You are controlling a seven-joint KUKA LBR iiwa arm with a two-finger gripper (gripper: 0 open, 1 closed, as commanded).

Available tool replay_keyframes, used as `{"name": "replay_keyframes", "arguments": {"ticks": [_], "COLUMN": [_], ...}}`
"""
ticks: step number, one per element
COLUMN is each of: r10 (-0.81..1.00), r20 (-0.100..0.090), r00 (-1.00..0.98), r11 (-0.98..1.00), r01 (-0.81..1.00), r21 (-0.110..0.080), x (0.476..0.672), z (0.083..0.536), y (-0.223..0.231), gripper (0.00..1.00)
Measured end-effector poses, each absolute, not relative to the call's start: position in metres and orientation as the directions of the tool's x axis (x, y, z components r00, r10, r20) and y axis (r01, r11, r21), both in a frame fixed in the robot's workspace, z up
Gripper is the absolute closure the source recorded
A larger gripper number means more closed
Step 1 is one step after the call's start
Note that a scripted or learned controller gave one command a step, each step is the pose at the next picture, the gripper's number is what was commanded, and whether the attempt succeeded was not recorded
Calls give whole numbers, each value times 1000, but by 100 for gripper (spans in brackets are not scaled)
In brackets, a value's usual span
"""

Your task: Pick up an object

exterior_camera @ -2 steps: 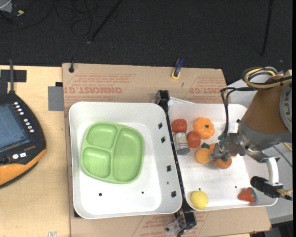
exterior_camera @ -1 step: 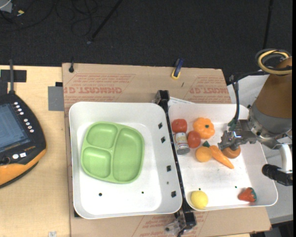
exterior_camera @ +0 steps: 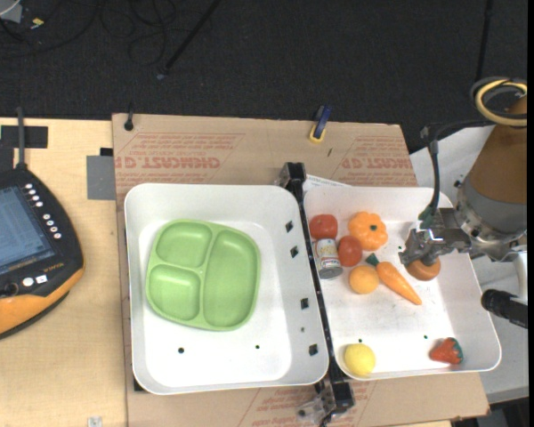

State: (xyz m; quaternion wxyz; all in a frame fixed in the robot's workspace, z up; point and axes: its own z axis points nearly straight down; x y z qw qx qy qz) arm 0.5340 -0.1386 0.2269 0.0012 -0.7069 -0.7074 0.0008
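The right bin (exterior_camera: 470,314) holds several toy foods: an orange pumpkin (exterior_camera: 368,230), two red tomatoes (exterior_camera: 323,227) (exterior_camera: 350,251), a small can (exterior_camera: 327,258), an orange (exterior_camera: 363,279), a carrot (exterior_camera: 397,282), a yellow lemon (exterior_camera: 360,359) and a strawberry (exterior_camera: 446,351). My gripper (exterior_camera: 420,249) hangs low over the bin's right part, directly above a brownish-orange round object (exterior_camera: 426,269) that it partly hides. Whether it touches that object I cannot tell.
The left bin (exterior_camera: 151,354) carries a green divided plate (exterior_camera: 203,274). A black divider (exterior_camera: 307,274) runs between the bins. A teach pendant (exterior_camera: 18,247) lies at the far left on the bench. The arm's orange band (exterior_camera: 503,163) rises at the right.
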Motion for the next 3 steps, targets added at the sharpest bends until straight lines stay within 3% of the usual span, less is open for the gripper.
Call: {"name": "replay_keyframes", "arguments": {"ticks": [3], "r10": [1000], "r20": [2], "r00": [-4], "r11": [4], "r01": [1000], "r21": [-8], "x": [525], "z": [227], "y": [17], "gripper": [100]}}
